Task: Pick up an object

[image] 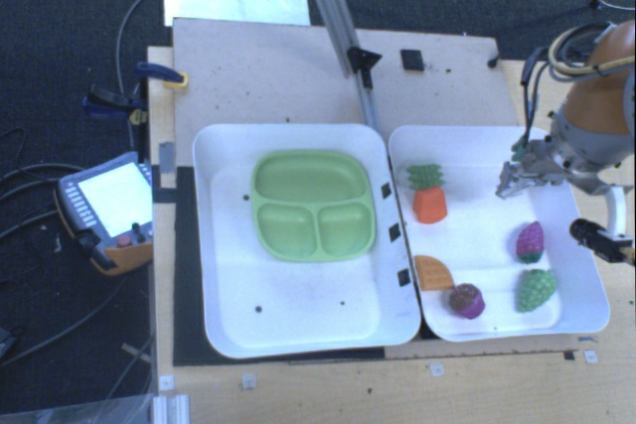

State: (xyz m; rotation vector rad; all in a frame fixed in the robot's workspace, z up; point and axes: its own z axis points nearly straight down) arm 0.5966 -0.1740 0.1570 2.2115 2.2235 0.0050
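Green divided plastic plate (314,205) sits in my left white bin (229,313). In the right white bin (586,313), an orange toy carrot with green top (428,193) stands upright, at nine o'clock from my gripper (515,182); the purple toy berry (530,241) lies nearer, at five o'clock. Gripper's opening I cannot tell; I see nothing held.

Left bin (224,313): divided plate (314,205) inside. Right bin (586,308): carrot (428,194) at rear left, bread slice (433,271) and plum (466,300) in front, grapes (535,290) at right
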